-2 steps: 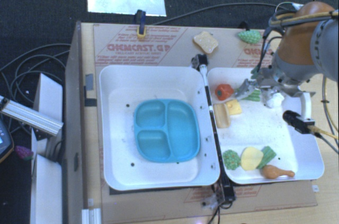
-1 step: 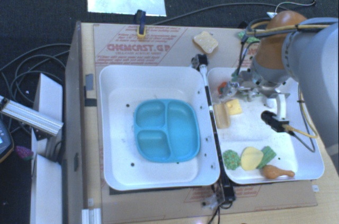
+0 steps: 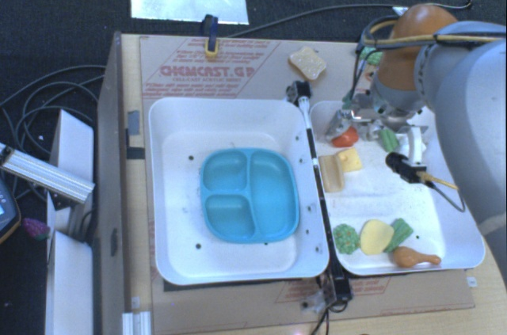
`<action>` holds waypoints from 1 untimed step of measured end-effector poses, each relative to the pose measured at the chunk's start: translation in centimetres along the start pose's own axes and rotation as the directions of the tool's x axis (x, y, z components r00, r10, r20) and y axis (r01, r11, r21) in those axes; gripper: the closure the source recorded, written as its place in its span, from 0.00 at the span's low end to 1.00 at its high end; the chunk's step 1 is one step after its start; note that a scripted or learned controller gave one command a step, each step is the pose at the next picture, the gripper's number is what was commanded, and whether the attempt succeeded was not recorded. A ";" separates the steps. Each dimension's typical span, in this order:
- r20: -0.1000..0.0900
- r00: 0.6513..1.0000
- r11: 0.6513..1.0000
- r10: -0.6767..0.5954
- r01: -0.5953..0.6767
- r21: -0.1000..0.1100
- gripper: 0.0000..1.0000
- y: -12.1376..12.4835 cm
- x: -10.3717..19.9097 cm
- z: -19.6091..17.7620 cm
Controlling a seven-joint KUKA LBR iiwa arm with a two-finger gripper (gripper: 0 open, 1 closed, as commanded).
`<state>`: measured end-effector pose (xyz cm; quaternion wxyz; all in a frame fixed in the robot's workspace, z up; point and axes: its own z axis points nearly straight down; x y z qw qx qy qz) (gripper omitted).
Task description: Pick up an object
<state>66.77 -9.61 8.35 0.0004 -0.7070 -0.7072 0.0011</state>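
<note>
Cardboard covers your desk (image 3: 198,72), and your tool (image 3: 358,122) sits low in the right bin (image 3: 467,246) beside the red piece (image 3: 344,138), presumably to grab it; its grip I cannot tell.

The grey arm reaches in from the right, its gripper (image 3: 360,119) low over the far end of the right bin (image 3: 455,234), just above a red-orange piece (image 3: 344,138). The left bin (image 3: 170,167) holds a blue divided tray (image 3: 249,195). Yellow and green toy foods (image 3: 379,236) lie near.

Grey arm (image 3: 463,80) reaching from right, tool (image 3: 366,119) lowered.
</note>
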 end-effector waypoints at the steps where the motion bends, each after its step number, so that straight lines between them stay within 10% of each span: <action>1: 0.001 1.000 1.000 -0.005 0.005 -0.007 1.00 0.2 0.1 -1.3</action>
